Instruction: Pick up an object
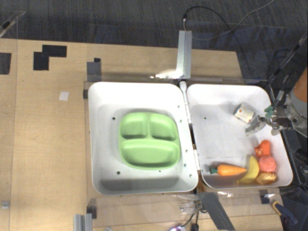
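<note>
A: How far along is the pick?

B: By my reading, barely begun. The claw point(254, 124) sits over the right bin point(216, 143), near its right wall, with nothing between its fingers as far as I can make out.

A: Are the fingers apart or closed?

B: I cannot tell; that end of the arm is small and blurred against the white floor of the bin.

A: And what is there to take?

B: A small white block point(244, 112) lies just beside the claw, up and to its left, whether touching or a hair apart I cannot say. Lower down, in the near right corner, sit a carrot point(230, 169), a banana point(250, 170), an orange toy point(262, 148), a pink round piece point(267, 164) and something golden point(266, 178), all bunched together.

A: The left bin?

B: It holds a green divided tray point(148, 139), well apart from the arm.

A: So what is left?

B: Everything that matters, I judge: closing on one item, most likely the white block since it is nearest, and lifting it off the bin floor. All items rest in the bins on the worktop point(43, 143), none raised
</note>
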Robot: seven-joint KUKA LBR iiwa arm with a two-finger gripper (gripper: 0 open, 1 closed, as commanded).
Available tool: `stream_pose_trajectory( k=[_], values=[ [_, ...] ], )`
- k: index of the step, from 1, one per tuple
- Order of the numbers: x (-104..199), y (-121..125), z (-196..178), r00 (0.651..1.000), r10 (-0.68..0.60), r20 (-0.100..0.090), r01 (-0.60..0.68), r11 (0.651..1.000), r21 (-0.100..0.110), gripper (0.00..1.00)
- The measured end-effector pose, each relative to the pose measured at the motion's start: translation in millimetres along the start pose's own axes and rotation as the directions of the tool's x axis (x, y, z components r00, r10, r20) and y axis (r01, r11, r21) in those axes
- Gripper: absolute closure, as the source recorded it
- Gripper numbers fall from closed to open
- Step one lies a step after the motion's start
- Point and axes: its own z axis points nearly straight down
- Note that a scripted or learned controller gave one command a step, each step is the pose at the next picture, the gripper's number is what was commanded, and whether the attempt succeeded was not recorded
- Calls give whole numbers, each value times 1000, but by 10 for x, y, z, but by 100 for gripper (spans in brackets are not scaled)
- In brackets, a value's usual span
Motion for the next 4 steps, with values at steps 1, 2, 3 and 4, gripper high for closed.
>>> stream_pose_trajectory(
  k=[1, 2, 3, 4],
  values=[
    [11, 21, -113, 1000, -4, 0, 4, 1000, -6, 100],
    [10, 21, -113, 1000, -4, 0, 4, 1000, -6, 0],
    [-41, 746, 492, 992, 123, 0, -123, 992, -1, 0],
    [-179, 998, 1202, 984, 176, 3, -176, 984, -5, 0]
  ],
)
